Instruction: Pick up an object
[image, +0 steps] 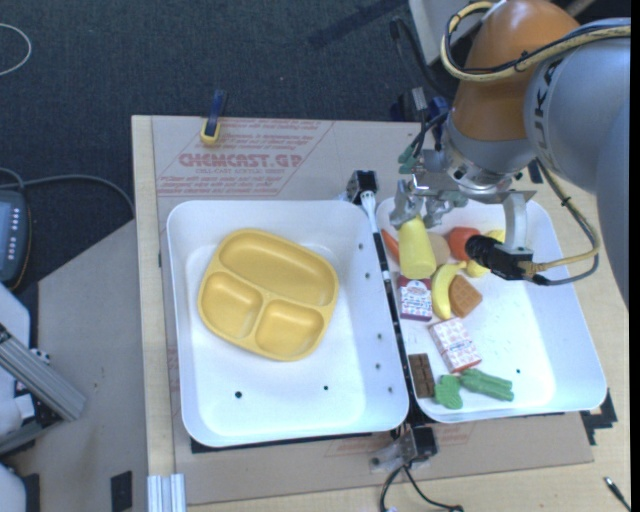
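The left bin (200, 400) holds a yellow divided plate (267, 293) with 3 compartments, lying flat. In the right bin (560, 350) toy foods crowd the near-left part: a small red-and-white carton (415, 298), a brown bar (421, 374), a second red-and-white carton (455, 345), a yellow block (416, 249), a banana (443, 290), a green piece (475, 386) (shape unclear). The gripper (428, 205) hangs over the yellow block at the bin's far-left end; whether it grips anything I cannot tell.
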